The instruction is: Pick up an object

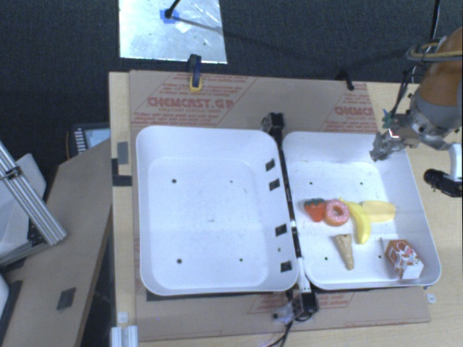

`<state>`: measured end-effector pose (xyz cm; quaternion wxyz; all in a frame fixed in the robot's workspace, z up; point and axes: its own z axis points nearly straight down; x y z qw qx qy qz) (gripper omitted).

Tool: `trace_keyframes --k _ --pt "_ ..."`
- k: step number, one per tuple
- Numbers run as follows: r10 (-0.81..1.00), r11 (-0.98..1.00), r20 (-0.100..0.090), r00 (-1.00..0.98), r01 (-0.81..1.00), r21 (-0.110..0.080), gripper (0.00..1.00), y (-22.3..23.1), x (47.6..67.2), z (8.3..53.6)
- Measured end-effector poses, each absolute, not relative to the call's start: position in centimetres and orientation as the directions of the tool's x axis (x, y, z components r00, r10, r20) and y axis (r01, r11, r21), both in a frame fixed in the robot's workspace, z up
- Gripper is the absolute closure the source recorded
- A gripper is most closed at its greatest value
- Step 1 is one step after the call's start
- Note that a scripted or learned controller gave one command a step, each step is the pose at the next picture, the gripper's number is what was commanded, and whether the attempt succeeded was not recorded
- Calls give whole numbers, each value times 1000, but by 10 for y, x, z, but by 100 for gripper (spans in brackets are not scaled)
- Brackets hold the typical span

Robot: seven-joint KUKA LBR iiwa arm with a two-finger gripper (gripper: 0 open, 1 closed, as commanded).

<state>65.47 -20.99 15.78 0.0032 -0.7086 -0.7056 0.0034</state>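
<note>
Nearest the camera, at six o'clock in the right-hand shallow white plastic bin (412, 194), sits a small red-and-white printed carton (403, 258), down in the near right corner. Just to its nine o'clock lies a tan wafer ice-cream cone (345, 251), long axis running near to far with the point toward us. Step back a touch and there is the cluster: a yellow toy banana (360, 223) lying near to far, a pale yellow lemon-shaped piece (379, 210) touching it at its far right, a pink ring doughnut (336, 213) pressed against the banana's left, and an orange-red toy vegetable with a green top (315, 209) just left of the doughnut.

Now the one that matters: the gripper (381, 150) hangs over the far right part of that same bin, and every candidate lies toward its six to seven o'clock, the lemon piece nearest. It is too small and dark here to call wide or narrow, so I cannot tell; nothing shows in it. My read: the pick has not begun, and the move needs a drop and a reach toward the camera.

The left-hand white bin (210, 208) lies alongside, black clips joining the two. Both rest on a printed cardboard sheet (217, 100) on the pale wooden desk (79, 215). Beyond, at twelve o'clock, a silvery square plate (172, 20) lies on dark carpet.
</note>
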Motion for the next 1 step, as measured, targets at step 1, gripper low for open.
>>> trace_keyframes --k 1 --pt "1000 11 -1 -11 1000 13 100 -138 660 277"
